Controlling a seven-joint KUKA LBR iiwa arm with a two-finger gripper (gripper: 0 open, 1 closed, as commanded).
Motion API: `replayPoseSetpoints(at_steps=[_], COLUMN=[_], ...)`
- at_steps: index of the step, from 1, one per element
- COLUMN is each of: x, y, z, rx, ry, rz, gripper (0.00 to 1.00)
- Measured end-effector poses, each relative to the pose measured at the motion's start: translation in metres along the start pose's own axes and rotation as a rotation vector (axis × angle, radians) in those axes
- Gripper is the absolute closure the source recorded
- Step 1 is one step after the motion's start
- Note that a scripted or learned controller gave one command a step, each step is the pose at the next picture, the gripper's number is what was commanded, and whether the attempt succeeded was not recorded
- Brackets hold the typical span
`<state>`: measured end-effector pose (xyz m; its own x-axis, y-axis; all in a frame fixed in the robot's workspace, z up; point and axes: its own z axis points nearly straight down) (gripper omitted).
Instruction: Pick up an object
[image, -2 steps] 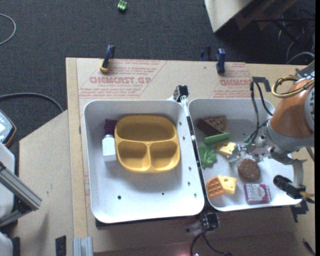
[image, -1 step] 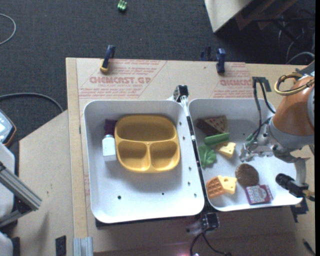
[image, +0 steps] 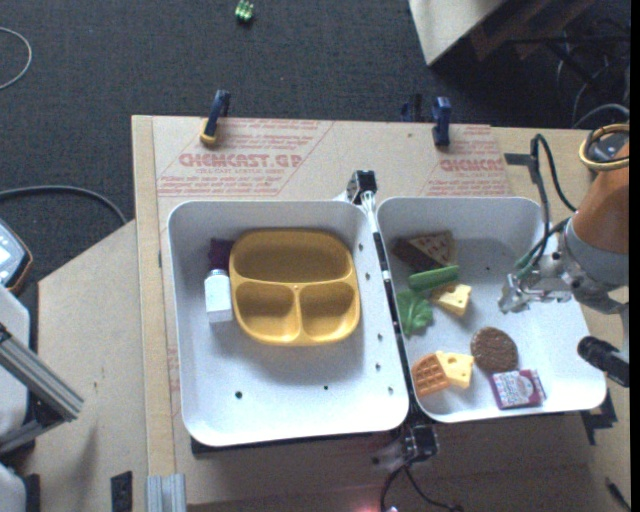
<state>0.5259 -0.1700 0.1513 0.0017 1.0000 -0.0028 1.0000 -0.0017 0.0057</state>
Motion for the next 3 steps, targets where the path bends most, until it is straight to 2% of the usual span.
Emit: replayPoseSetpoints(at_steps=[1,2,3], x=[-0.010,-0.011,0.031], y=[-0.003,-0.002,0.036], z=[-0.056,-0.075,-0.085], rx=[-0.002,0.001,0.000], ry=[-0.001,0.000,0.002], rz=[0.000,-0.002,-0.008], gripper=[1.00,1.00,1.00])
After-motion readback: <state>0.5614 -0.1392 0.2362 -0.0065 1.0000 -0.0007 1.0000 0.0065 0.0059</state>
